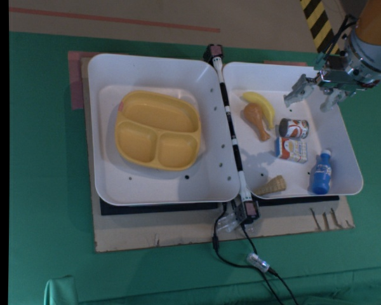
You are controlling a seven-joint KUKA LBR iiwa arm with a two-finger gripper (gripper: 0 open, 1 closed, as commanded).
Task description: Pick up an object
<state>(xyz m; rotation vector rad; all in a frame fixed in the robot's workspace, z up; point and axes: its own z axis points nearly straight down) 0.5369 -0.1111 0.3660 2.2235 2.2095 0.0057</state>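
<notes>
The right bin (346, 146) holds a yellow banana (259, 101), a brown chicken drumstick (256, 119), a small can (293, 129), a small printed carton (291, 149), a blue bottle (320, 173) and an ice cream cone (270, 185). My gripper (314, 94) hovers over the bin's far right part, above and to the right of the can. Its two fingers are spread apart with nothing between them.
The left bin (101, 170) holds a yellow divided tray (157, 129). A hinge bar with cables (231, 138) runs between the bins. Cardboard and green cloth surround them. Black and yellow hazard tape (314, 11) lies at the far right.
</notes>
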